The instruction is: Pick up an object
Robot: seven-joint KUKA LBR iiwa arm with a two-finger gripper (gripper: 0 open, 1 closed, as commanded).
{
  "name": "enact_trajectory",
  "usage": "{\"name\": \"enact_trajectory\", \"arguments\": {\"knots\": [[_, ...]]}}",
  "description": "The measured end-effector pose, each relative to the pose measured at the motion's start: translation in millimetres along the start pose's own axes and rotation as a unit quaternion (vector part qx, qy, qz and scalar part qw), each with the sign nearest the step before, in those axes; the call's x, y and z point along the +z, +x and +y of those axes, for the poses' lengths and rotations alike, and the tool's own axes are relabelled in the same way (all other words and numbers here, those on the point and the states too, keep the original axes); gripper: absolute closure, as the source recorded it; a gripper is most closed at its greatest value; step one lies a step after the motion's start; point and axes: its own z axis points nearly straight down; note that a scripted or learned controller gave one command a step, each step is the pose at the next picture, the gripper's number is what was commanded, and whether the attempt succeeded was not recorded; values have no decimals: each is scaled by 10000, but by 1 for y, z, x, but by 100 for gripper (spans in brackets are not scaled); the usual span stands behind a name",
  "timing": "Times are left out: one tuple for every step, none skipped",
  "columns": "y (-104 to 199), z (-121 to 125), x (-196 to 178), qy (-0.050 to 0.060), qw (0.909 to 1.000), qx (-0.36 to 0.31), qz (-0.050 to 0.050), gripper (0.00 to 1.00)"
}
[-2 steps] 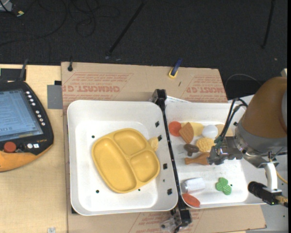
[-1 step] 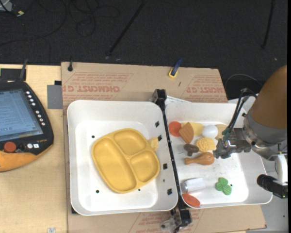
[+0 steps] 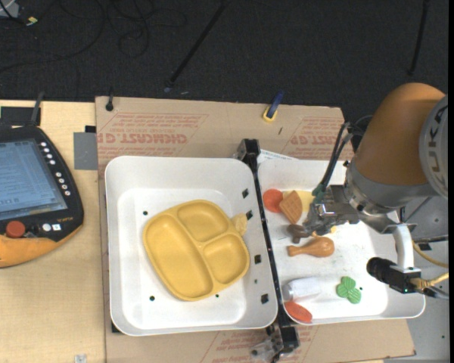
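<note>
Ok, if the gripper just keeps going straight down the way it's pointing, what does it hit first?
Most likely the tan drumstick-shaped toy in the right bin. The gripper sits right above it, beside an orange wedge-shaped toy. Depth is hard to judge from this slanted view, so it may already be touching it.

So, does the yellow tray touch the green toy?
Apart. The camera view shows the yellow tray in the left bin and the green toy in the right bin.

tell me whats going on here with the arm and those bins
A grey KUKA arm reaches from the right into the right bin. Its gripper sits low over a toy drumstick, beside an orange wedge and a red piece. Nothing is visibly lifted yet. The left bin holds a yellow divided plate.
</note>
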Motion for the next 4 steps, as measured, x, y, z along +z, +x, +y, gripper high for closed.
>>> {"name": "enact_trajectory", "arguments": {"knots": [[35,25,3,3,10000,13,-6,100],[89,52,-1,-2,10000,7,-2,100],[116,67,18,8,10000,24,-11,100],[108,62,12,12,10000,28,-16,100]]}}
